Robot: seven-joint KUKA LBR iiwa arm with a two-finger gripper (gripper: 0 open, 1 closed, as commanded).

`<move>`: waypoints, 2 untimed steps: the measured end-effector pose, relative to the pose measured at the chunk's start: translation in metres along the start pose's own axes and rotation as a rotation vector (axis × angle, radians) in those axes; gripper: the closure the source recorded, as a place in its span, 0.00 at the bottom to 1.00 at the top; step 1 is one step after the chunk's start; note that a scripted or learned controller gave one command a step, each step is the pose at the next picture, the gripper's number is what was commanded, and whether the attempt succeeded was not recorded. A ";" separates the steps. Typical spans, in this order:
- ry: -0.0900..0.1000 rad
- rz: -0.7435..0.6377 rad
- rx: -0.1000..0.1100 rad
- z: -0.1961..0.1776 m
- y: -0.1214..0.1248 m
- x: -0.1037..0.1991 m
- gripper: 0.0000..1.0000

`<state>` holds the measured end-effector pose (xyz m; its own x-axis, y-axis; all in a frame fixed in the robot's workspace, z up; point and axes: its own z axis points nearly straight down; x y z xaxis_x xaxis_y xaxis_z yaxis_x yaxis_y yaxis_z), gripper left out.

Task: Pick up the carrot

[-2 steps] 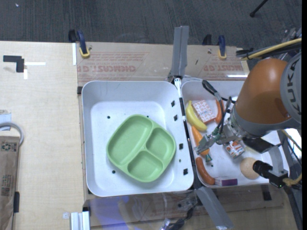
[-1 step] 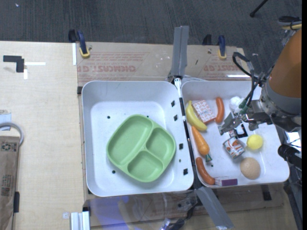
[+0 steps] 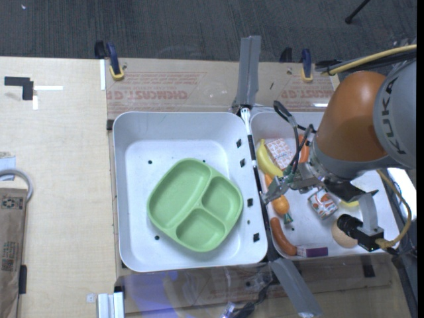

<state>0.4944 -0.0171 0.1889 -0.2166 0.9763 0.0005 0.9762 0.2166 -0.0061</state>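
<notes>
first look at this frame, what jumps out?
The green three-compartment plate sits alone, tilted, in the left bin. The arm's orange band looms over the right bin, which is cluttered: a banana by its left wall, an orange below that, and a hot dog near the front.

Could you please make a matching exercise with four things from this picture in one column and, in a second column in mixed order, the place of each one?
Things:
1. green divided plate
2. banana
3. sausage
4. gripper

Places:
A. in the right bin, near its front edge
B. in the left bin
C. low over the right bin's left side, beside an orange item
D. in the right bin, toward its back left part

Right pairs: 1-B, 2-D, 3-A, 4-C
</notes>
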 end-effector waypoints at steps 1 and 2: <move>0.001 -0.380 -0.003 0.053 -0.012 -0.092 0.00; -0.004 -0.644 -0.008 0.093 0.022 -0.092 0.00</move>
<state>0.5357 -0.1024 0.0955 -0.7593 0.6508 -0.0025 0.6507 0.7593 0.0013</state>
